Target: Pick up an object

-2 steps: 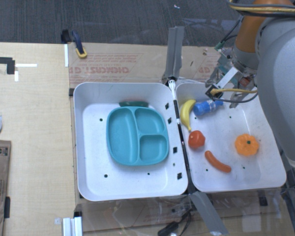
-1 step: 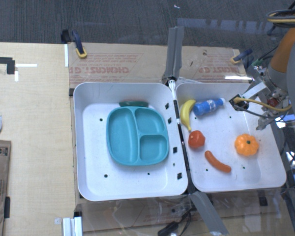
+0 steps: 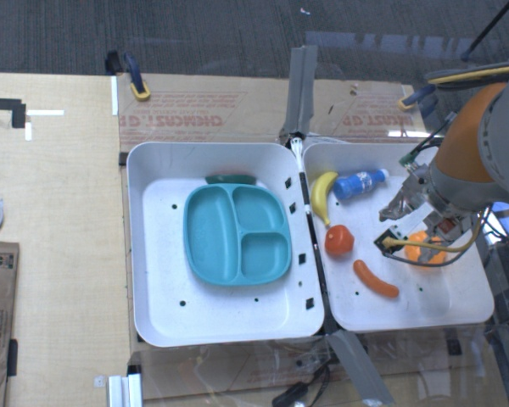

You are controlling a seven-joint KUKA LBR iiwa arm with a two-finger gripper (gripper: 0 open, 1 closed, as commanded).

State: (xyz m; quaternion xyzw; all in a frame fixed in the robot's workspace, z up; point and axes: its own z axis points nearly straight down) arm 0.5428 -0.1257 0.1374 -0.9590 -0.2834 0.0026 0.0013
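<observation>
The hand [image 3: 399,208] is hanging over the right bin [image 3: 458,310], near its middle and a little toward the far wall, and the arm [image 3: 475,155] is reaching in from the right side with its orange band sitting above the wrist. The wrist is bending down and to the left, so the hand is pointing at a slant to the floor of the bin. I cannot tell whether the hand is open or closed, and nothing is showing inside it. The nearest thing is the orange fruit [image 3: 426,251], which is lying just beside the hand, on the side toward the front and right of the bin, partly under the wrist. It is looking round, so I am judging that no long axis matters for it. The blue bottle [image 3: 358,183], the banana [image 3: 322,195], the red tomato [image 3: 339,240] and the sausage [image 3: 376,279] are lying further left. In my opinion the hand is needing a short move toward the front before going down.
</observation>
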